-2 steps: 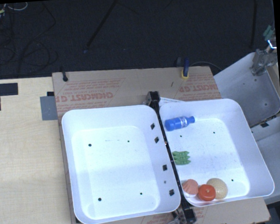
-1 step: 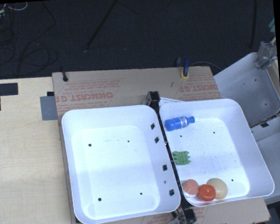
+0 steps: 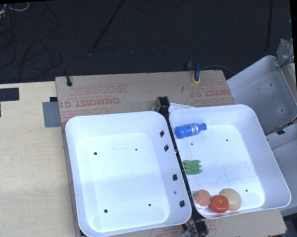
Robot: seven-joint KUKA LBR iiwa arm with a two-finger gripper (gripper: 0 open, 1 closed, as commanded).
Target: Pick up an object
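Objects to pick from sit together in the right bin [image 3: 240,159], all well to the left of the claw [image 3: 286,52] and nearer the camera than it. I take the claw to be the grey piece at the far right edge, and I cannot tell whether it is wide or narrow. Nearest, and farthest from the claw, three round things crowd the bin's near corner: a red ball [image 3: 219,203] touching a pink piece [image 3: 201,197] and a tan ball [image 3: 231,198]. They have probably rolled down the sloping wall, so a grab there risks nudging the neighbours. Farther back, a green piece [image 3: 192,167] lies alone beside the black divider [image 3: 179,164], with bare floor on the side toward the claw. Farther still, and closest to the claw, a blue bottle [image 3: 190,130] lies on its side near the far wall, its cap pointing toward the claw; it looks the easiest reach, though it may roll. The left bin [image 3: 122,174] lies beyond the divider. Both bins rest on a cardboard sheet [image 3: 110,95], and a steel plate [image 3: 260,92] spreads below the claw.
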